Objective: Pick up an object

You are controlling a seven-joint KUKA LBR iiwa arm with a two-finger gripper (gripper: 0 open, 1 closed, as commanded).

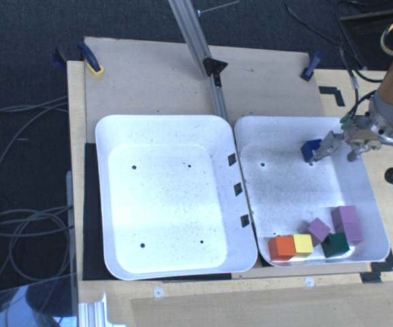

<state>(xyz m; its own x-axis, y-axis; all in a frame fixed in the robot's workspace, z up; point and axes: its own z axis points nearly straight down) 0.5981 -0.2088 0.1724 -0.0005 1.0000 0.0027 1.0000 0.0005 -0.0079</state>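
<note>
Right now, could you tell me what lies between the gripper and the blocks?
Bare white bin floor, in the camera view, separates the gripper from the blocks.

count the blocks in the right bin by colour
orange block: 1
yellow block: 1
green block: 1
purple blocks: 2
total: 5, all in the near corner of the right bin

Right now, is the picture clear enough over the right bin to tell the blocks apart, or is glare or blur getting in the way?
Camera view: even, soft light with no harsh glare on the right bin; the blocks in its near corner read as distinct colours, though slightly soft; the hand near the bin's far side is a bit blurred, and its fingertips are hard to make out.
</note>
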